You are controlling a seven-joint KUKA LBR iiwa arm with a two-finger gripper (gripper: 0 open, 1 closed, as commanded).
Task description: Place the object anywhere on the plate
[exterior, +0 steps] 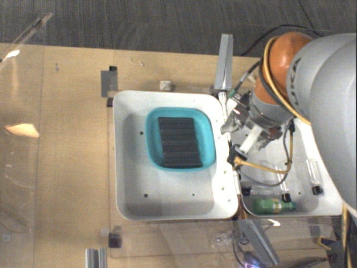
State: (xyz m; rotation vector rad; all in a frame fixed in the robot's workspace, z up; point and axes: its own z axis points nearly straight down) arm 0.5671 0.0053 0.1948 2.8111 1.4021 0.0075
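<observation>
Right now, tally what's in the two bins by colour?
Teal: 1, plate in the left bin
Dark: 1, ridged slab on the plate
Green: 1, bottle in the right bin
Clear: 1, small tube in the right bin
Total: 4

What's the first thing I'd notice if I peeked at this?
Probably the bright turquoise plate with a dark ridged insert, sitting in the left white bin. Next, the big grey arm with its orange band looming over the right bin, where a green bottle lies near the front edge.
</observation>
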